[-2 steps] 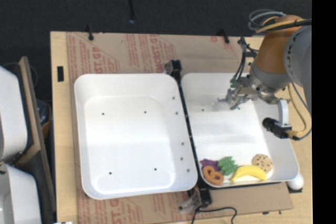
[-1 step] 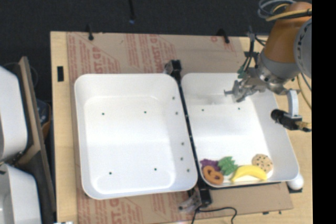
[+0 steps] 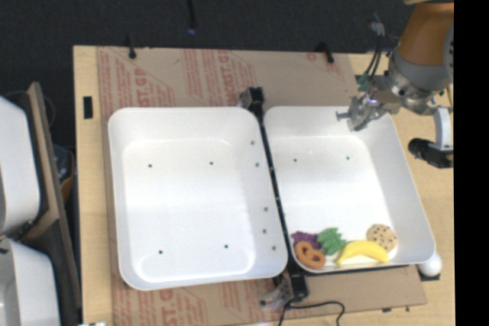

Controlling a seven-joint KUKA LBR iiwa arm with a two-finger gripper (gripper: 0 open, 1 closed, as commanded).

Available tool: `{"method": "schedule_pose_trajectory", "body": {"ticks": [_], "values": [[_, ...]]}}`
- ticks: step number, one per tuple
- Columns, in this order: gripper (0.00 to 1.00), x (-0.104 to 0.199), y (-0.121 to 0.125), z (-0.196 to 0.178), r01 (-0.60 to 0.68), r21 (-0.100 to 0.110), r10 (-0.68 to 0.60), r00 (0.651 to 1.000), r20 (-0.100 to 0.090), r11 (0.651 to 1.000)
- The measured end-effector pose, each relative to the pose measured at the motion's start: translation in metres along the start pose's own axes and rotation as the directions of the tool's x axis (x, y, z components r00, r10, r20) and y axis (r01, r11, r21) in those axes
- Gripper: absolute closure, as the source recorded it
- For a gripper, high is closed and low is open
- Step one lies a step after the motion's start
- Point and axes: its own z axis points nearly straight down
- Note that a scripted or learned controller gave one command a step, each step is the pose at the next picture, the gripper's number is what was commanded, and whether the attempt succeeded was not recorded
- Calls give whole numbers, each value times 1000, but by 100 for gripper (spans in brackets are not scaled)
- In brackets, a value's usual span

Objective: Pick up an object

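Observation:
Small toy foods lie along the near edge of the right bin (image 3: pixel 397 164): a yellow banana (image 3: pixel 361 252), a round cookie (image 3: pixel 381 237), a green leafy piece (image 3: pixel 331 240), a purple bunch of grapes (image 3: pixel 304 238) and an orange pretzel (image 3: pixel 309 256). My gripper (image 3: pixel 357 117) hangs over the far right corner of that bin, well away from the toys. Nothing shows between its fingers.
The left bin (image 3: pixel 191 195) sits beside the right one on a cardboard sheet (image 3: pixel 183 76). A black clamp (image 3: pixel 252 98) stands at the far end of the seam between the bins. White equipment (image 3: pixel 19 187) lies off the bench's left side.

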Motion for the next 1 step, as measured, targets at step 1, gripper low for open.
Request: {"method": "schedule_pose_trajectory", "body": {"ticks": [1], "values": [[100,-1,1,-32,0,2,0,1000,0,1000]]}}
